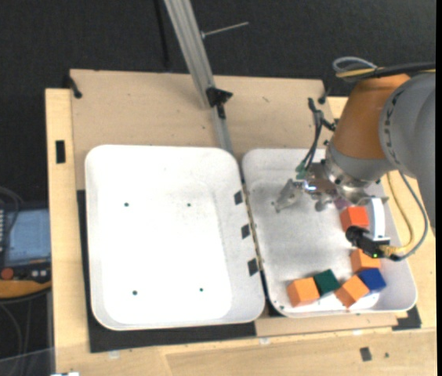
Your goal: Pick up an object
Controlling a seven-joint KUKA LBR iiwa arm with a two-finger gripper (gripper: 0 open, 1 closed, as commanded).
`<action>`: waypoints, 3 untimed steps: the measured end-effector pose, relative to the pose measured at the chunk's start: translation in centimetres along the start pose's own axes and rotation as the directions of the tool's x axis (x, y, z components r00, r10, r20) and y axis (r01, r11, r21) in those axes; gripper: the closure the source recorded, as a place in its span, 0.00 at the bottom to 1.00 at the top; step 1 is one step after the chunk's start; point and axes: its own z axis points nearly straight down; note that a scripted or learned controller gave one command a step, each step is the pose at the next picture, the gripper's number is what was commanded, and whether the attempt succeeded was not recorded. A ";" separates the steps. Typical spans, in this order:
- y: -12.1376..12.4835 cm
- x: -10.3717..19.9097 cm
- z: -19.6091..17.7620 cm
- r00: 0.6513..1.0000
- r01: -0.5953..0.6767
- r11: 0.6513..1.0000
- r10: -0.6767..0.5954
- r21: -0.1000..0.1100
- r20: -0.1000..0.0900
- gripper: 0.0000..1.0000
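Note:
Over the upper middle of the right bin point(284, 241) my gripper point(302, 199) hangs open, and I see nothing between its fingers. An orange-red block point(355, 217) lies just to its right, partly under the wrist. Along the bin's front edge lie an orange block point(303, 290), a dark green block point(327, 280), a second orange block point(353, 290) and a blue block point(374, 280). Another orange block point(366, 258) rests a little above them, by the right wall.
The left bin point(162, 233) sits beside the right one. A slanted metal pole point(193, 53) rises from behind the bins. A pendant with a blue screen point(21, 245) and cables lie off the bench's left side.

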 end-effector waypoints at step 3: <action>1.2 -0.6 -1.5 1.000 0.001 1.000 -0.001 -0.012 -0.002 1.00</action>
